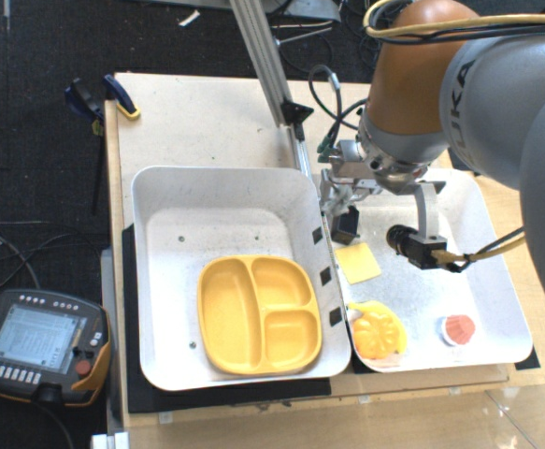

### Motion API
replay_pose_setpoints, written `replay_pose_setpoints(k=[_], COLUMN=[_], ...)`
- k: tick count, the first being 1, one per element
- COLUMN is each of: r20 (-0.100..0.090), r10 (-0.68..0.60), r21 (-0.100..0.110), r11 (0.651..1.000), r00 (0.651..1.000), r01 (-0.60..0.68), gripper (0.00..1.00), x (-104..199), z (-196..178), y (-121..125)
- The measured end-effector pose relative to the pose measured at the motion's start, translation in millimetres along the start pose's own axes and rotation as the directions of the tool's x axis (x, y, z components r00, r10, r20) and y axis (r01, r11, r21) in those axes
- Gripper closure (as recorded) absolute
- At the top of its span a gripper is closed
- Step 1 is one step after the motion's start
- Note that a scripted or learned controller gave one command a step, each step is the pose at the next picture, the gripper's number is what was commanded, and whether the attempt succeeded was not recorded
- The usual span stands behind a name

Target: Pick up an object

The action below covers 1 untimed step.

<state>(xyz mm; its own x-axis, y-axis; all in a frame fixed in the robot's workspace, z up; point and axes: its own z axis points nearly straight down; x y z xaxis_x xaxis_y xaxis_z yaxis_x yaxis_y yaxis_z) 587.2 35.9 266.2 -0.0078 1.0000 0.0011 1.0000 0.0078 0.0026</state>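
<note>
Gripper hovers above yellow square, grip state unclear, arm hiding bin corner.

A: What sits in the 2 bins?

B: The left bin holds 1 divided plate, toward its near right corner. The right bin holds 3 things: a flat square piece near its left wall, a ruffled toy in the near left corner, and a small round piece to that toy's right, near the front edge.

A: And the arm?

B: The gripper hangs over the right bin's left side, just behind the flat square piece. A handheld pendant lies off the bench, at the near left. A clamp sits at the bench's far left corner.
</note>
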Motion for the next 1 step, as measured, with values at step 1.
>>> replay_pose_setpoints(k=[1], r20=[0.000], r10=[-0.001], r21=[0.002], r11=[1.000], r00=[1.000], r01=[0.001], gripper=[1.00], x=[58.4], z=[16.6], y=[12.3])
